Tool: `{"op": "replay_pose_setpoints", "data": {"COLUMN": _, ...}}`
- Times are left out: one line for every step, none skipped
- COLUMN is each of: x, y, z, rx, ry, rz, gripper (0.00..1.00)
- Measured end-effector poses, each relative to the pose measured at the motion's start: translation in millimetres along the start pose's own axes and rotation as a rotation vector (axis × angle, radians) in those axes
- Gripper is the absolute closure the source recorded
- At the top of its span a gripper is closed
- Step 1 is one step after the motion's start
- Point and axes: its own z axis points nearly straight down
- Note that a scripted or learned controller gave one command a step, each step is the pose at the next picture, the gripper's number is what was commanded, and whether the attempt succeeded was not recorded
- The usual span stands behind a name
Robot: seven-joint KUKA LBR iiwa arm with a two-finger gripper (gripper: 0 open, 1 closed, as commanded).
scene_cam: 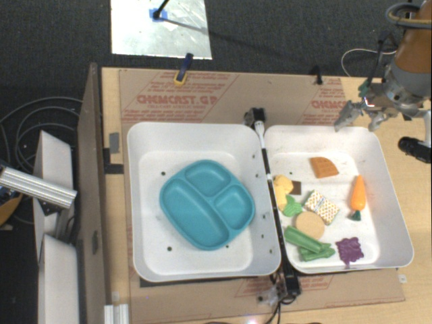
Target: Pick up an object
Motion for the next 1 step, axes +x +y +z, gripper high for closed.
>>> {"op": "replay_pose_setpoints", "data": {"x": 22.5, "y": -11.7, "z": 143.9, "rx": 0.007, "ry": 0.003, "rz": -0.002, "gripper": 0.00}}
